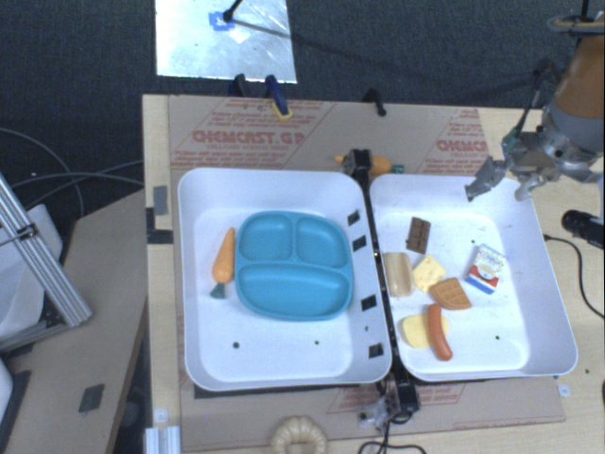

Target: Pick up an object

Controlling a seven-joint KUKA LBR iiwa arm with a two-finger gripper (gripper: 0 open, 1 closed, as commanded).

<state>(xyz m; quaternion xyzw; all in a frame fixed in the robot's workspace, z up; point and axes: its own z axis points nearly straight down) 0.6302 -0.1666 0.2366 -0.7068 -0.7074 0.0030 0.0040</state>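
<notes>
gripper (501, 180): spread open, grasping nothing, above right bin (544, 253) far rim | nearest target: milk carton (486, 269), inside bin, toward its near side

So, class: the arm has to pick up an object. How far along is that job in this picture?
Done: nothing is lifted. The gripper hangs above the far right edge of the right bin, jaws spread with nothing between them. In hand: an approach at most. Left: coming down on and lifting one item, such as the small carton, chocolate bar or sausage, all lying in the bin.
</notes>
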